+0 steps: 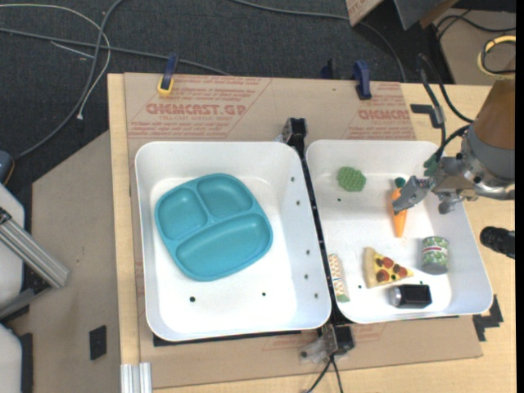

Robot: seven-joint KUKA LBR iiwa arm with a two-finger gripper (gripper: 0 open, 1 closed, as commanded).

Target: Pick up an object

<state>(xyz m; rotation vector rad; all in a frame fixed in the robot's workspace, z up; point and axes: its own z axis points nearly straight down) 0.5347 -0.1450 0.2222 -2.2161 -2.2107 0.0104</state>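
Observation:
The right bin (458,301) holds several small items. An orange toy carrot (399,219) with a green top lies near its middle right. My gripper (428,196) hangs over the bin's upper right, with its fingers spread open. The left finger (411,193) sits right at the carrot's top end, and nothing shows between the fingers. Also in this bin are a green round piece (352,178), a toy pizza slice (383,267), a small green and white can (435,254) and a black block (412,295).
A blue divided plate (214,226) lies in the left bin (155,301). A small striped bar (334,275) rests against the right bin's left wall. Clamps (169,74) hold the cardboard sheet at the back. Cables run behind the bench.

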